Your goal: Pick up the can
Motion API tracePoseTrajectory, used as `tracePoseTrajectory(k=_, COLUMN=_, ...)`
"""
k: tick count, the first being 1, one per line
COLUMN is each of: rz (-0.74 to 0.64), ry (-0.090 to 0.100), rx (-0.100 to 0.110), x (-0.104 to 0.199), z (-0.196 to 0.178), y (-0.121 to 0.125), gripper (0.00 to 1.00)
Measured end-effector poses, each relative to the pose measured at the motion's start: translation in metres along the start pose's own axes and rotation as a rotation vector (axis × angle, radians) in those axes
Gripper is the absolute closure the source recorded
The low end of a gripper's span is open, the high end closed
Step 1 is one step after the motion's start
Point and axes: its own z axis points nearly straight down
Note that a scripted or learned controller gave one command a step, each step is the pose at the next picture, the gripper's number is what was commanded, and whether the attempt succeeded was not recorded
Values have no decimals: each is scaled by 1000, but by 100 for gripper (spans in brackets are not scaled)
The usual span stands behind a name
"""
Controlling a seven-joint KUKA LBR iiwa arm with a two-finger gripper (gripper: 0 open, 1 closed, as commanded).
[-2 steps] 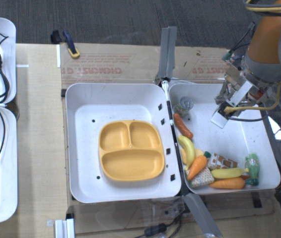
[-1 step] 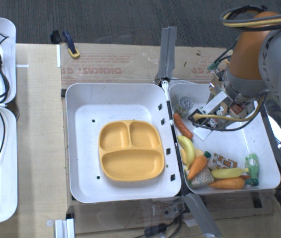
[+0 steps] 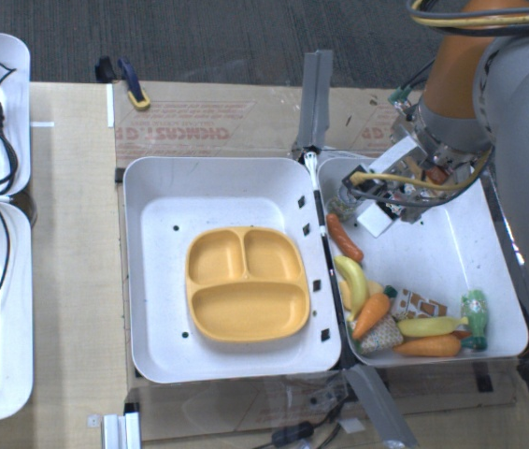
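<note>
My gripper [image 3: 397, 193] hangs low over the far left part of the right bin [image 3: 489, 251], with the grey arm and its orange band above it. I cannot make out a can for certain. A small brown and white printed thing [image 3: 421, 303] lies in the near part of that bin and may be the can on its side. It is well clear of the gripper, toward the front. Whatever sits right under the gripper is hidden.
The right bin also holds a red-orange sausage [image 3: 344, 238], a banana [image 3: 350, 279], two carrots [image 3: 369, 314] [image 3: 428, 346], a yellow piece [image 3: 430, 326] and a green bottle [image 3: 475, 314]. A yellow divided plate [image 3: 246, 282] lies in the left bin [image 3: 152, 251].
</note>
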Motion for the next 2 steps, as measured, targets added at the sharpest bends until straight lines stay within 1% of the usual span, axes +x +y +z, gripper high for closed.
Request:
tracePoseTrajectory(k=1, rz=-566, ry=0, rx=1, x=-14, z=-6, y=-31, gripper=100)
tracePoseTrajectory(k=2, rz=-282, ry=0, rx=2, x=-61, z=-5, y=-8, gripper=100)
